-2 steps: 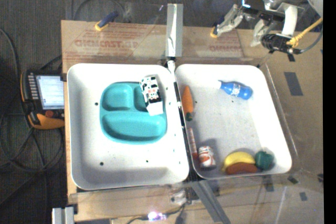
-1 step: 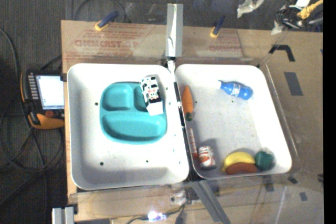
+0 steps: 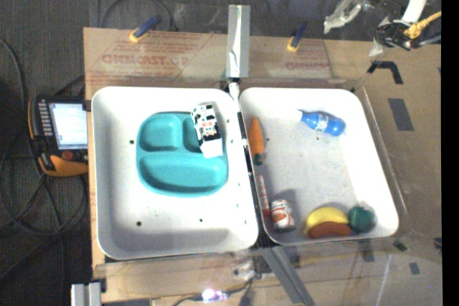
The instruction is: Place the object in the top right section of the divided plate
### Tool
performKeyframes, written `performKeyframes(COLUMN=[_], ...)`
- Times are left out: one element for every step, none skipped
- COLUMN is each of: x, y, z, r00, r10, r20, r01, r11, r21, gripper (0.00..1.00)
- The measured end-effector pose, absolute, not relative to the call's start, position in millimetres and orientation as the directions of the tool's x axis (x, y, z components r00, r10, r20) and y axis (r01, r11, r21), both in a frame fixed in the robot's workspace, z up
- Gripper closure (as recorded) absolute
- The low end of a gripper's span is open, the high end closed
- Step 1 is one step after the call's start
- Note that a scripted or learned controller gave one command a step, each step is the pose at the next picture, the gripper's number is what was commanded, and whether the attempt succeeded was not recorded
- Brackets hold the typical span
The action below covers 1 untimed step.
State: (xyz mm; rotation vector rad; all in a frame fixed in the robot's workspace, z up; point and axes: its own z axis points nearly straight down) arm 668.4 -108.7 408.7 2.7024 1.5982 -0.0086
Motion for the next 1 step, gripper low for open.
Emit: performKeyframes(x=[668.5], y=[-34.2], z=[406.9], r00=[0.556], r10=[0.831], r20=[-0.003], r01=[0.831], r11=[-0.556], r21=[-0.003], gripper=[0.00])
